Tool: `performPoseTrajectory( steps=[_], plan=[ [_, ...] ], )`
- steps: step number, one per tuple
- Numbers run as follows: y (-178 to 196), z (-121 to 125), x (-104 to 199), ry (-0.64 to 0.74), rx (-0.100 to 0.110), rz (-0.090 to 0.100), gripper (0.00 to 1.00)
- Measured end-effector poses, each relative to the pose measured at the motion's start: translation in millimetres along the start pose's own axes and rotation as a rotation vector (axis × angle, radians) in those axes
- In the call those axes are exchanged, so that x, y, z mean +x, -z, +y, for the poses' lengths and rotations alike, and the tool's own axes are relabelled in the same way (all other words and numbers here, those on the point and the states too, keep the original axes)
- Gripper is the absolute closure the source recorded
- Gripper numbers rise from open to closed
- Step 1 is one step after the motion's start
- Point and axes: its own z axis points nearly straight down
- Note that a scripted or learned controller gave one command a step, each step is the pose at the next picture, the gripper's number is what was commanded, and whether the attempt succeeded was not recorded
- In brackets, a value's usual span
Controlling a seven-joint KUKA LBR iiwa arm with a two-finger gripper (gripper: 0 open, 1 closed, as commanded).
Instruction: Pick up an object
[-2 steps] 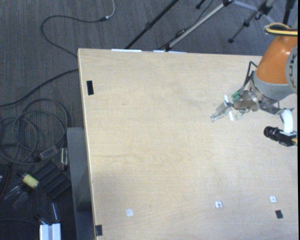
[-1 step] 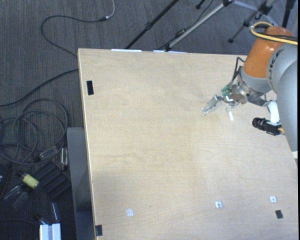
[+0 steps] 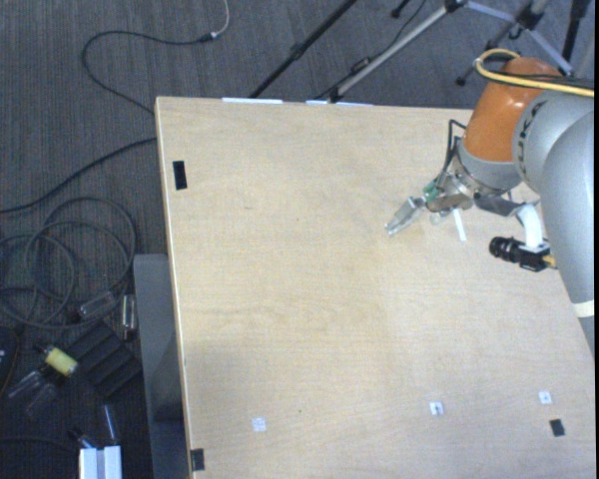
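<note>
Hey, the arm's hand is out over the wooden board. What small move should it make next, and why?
Probably a short lift and pull back toward the right, to look for a target. The hand hangs above bare wood of the board, so a grasp attempted here would likely catch nothing.

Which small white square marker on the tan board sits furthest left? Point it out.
The small white square marker near the lower-left corner; both others lie further right.
</note>
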Motion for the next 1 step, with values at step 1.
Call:
performPoseTrajectory(
  steps=[1],
  plan=[
    [0.0,9.7,31.6,0.118,0.0,0.001,0.0]
  ],
)
